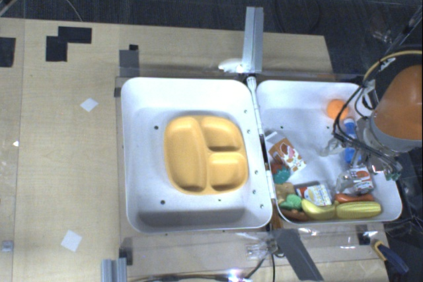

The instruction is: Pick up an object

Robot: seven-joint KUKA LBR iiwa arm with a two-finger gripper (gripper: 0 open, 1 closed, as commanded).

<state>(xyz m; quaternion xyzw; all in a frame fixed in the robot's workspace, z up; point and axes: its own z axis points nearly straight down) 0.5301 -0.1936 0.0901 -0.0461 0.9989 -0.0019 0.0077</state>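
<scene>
Yellow plastic, moulded as a tray with three compartments [203, 153], lies in the middle of the left white bin [142, 208]. The right white bin [291, 99] holds the loose things, gathered toward its lower part: a small printed packet [285, 156] near the left wall, a teal piece [282, 176] just below it, a yellow banana [317, 210] and a long yellow object [357, 209] along the bottom edge, and a small carton [316, 194] just above the banana. An orange ball [336, 107] sits in the upper right of that bin. The arm, with its orange band [398, 105], enters from the right of the frame, and the claw [354, 172] hangs low over the bin's right side, near a red-and-white item [357, 184]. Cables and shadow crowd that spot, so whether the claw is apart or together cannot be told. Both bins rest on the pale wooden surface [59, 162].
</scene>
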